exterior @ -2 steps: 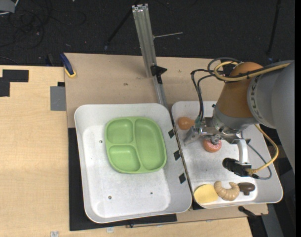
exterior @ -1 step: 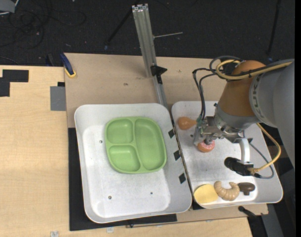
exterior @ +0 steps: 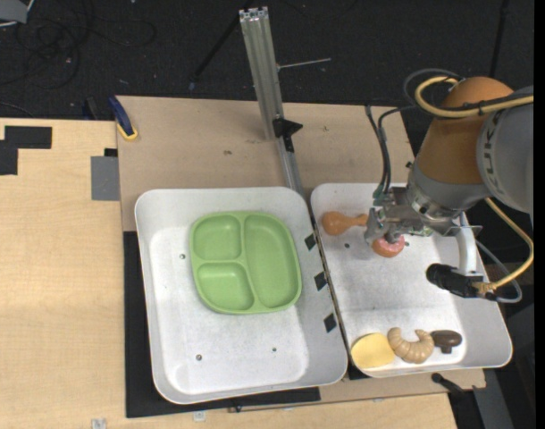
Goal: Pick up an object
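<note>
Down in the right bin [exterior: 487, 351], the gripper [exterior: 386, 231] hung low over the white floor, and a small pink-red rounded object [exterior: 388, 246] sat directly under its tips. Whether the gripper was open or closed around it could not be told, since the wrist body hid the ends from above; nothing showed clearly that the object was clamped.

Judging from that, the step in hand looked like the closing or the first lift on the pink object. To do it well, the gripper would need to be centred on the object before closing, low enough to catch its sides rather than skate over the top, and the rise should be straight up and slow, because a small round thing can squirt out sideways.

The pink object looked roughly round, so no long axis or pointing direction could be read from it. Just to the left of the gripper lay an orange drumstick-shaped toy [exterior: 339, 223], its long axis running left-right, fat end away from the gripper and thin end towards it. Well below the gripper, toward the bin's near rim, lay a yellow piece [exterior: 373, 352], a tan curled piece [exterior: 412, 345] and a dark brown piece [exterior: 447, 339] in a row.
</note>
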You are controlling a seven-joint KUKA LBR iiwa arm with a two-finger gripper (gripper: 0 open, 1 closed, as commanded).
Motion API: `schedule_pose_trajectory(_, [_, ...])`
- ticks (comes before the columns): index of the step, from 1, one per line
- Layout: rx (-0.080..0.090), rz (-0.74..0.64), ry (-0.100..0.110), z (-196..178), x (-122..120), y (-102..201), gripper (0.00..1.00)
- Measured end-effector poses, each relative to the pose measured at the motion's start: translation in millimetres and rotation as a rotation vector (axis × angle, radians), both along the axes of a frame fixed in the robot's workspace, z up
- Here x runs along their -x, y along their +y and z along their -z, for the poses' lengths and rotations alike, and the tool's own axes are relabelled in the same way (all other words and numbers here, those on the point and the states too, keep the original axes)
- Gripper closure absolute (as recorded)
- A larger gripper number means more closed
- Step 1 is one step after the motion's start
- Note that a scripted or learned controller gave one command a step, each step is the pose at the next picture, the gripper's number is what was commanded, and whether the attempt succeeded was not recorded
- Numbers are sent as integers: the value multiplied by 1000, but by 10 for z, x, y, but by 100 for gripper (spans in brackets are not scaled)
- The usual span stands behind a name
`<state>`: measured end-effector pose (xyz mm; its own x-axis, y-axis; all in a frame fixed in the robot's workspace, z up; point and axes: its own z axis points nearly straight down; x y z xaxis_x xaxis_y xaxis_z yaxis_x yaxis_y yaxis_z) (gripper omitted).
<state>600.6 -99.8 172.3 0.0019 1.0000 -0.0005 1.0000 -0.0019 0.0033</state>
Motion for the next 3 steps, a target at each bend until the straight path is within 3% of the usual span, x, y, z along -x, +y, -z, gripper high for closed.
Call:
schedule_pose_trajectory(2, [0,-3,1,-978,-15,-24,100])
schedule_pose_trajectory(3, [-2,-6,7,-862,-31,446,100])
